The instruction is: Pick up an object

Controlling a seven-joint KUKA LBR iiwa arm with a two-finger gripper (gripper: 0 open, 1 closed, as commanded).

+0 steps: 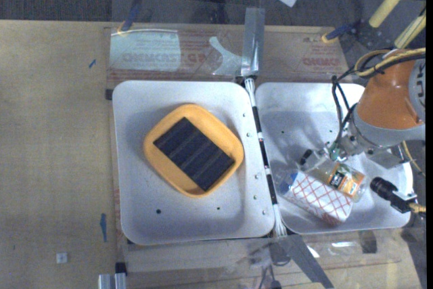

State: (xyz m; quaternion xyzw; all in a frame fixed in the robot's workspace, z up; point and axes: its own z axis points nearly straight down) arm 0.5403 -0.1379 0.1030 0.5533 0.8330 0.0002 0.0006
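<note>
The two-finger gripper (329, 158) is low in the right-hand shallow white bin (298, 105), directly over a small cluster of items. Whether it is spread or pressed together cannot be told; its tip is lost against the clutter beneath it. Just below the gripper lies a small packet with an orange and dark label (343, 179), touching or overlapping a white pouch with a red lattice pattern (316, 198) that lies slantwise toward the bin's near edge. A small blue piece (292, 181) shows at the pouch's left end. Nothing is visibly lifted clear of the bin floor. The grey arm with its orange band (389, 101) enters from the right, black cables trailing along it. In the left-hand shallow white bin (135, 213), well apart from the gripper, rests a rounded yellow-orange tray with a dark ribbed panel (193, 149), set diagonally near the centre.
</note>
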